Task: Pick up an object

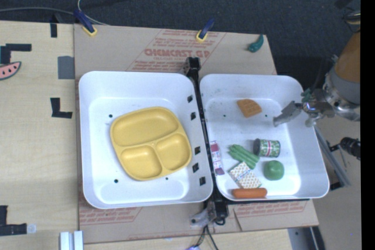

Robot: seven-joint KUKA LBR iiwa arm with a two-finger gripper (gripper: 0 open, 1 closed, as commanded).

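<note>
The right bin (293, 86) holds several small items. An orange cracker-like piece (249, 107) lies near its far side. A green can (268, 147) lies on its side mid-bin, next to a green pea pod (243, 155). A green apple (273, 170), a checkered packet (241, 174) and a red sausage (249, 192) sit by the near wall. My gripper (287, 114) hangs low over the bin's right part, right of the cracker and above the can, with nothing seen in it.
The left bin (94, 91) carries a yellow divided plate (151, 142). Small red-and-white labels (215, 158) lie along the right bin's left wall. Yellow clamps (204, 31) and a cable lie on the cardboard behind the bins.
</note>
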